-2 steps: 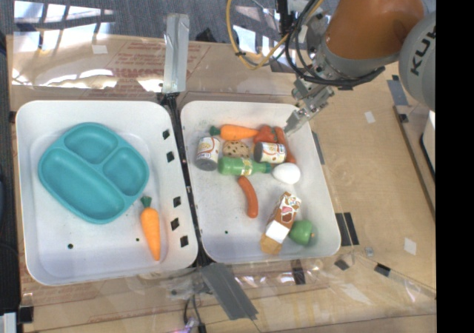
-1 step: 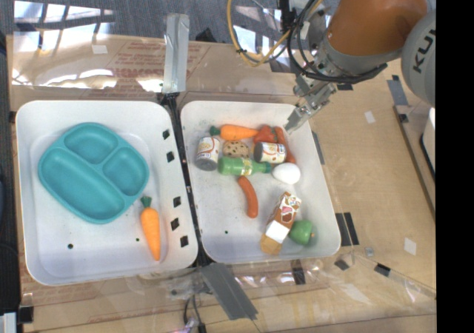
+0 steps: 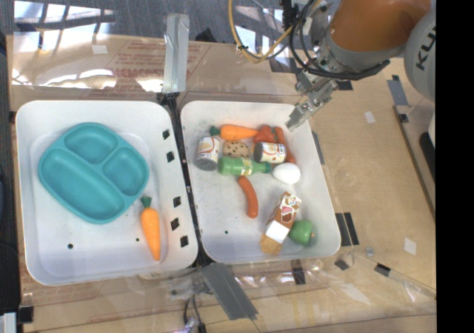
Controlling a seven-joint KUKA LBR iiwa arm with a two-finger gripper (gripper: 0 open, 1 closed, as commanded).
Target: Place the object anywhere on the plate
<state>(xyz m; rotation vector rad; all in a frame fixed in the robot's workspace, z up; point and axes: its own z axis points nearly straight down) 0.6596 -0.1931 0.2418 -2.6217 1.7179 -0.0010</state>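
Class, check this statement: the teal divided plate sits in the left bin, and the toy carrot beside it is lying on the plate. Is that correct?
Not quite. In the camera view the teal plate is in the left bin, but the carrot lies on the bin floor by the plate's lower right edge, not on it.

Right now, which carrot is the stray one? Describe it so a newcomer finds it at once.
Look in the left bin, the one holding the teal divided plate. Just off the plate's lower right edge, on the bin floor, lies an orange carrot with a green top. Its twin sits in the crowded right bin.
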